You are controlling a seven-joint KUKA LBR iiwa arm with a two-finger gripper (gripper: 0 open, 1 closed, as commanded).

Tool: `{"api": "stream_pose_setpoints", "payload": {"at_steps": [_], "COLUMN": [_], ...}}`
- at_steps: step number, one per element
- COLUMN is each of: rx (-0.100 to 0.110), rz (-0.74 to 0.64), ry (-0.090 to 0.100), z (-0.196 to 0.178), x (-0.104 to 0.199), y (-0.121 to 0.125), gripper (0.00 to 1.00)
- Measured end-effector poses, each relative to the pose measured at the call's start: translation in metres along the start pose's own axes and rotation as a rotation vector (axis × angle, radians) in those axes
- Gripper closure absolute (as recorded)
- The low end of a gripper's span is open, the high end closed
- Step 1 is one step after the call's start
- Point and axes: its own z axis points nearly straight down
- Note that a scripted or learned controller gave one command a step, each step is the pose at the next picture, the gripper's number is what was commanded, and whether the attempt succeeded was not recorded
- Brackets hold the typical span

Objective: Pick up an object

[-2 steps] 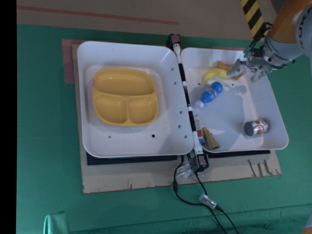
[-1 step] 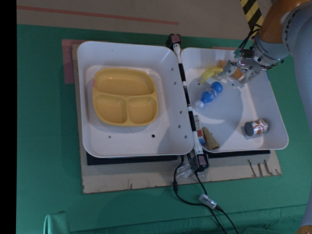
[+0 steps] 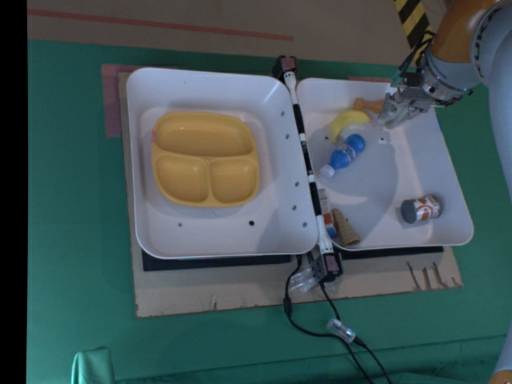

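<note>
The right bin holds several small objects. A yellow banana-shaped toy lies at its back, with an orange piece just behind it. A small blue and white bottle lies tilted in front of the banana. A grey and orange can rests on its side at the front right. A brown cone lies at the front left. My gripper hangs over the back of this bin, just right of the banana and the orange piece. It is open with nothing between its fingers.
The left bin holds a yellow divided plate. A black and white bar runs between the bins. Cables trail off the front of the bench. Yellow-black hazard tape marks the floor behind the arm.
</note>
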Motion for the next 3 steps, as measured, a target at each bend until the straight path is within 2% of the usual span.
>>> {"api": "stream_pose_setpoints", "payload": {"at_steps": [1, 2, 3], "rx": [0.0, -0.011, -0.011], "rz": [0.0, 0.005, 0.005], "ry": [0.0, -0.007, -0.007], "z": [0.0, -0.017, -0.017], "x": [0.0, -0.003, -0.003], "y": [0.0, 0.003, 0.003], "gripper": [0.0, 1.0, 0.0]}}
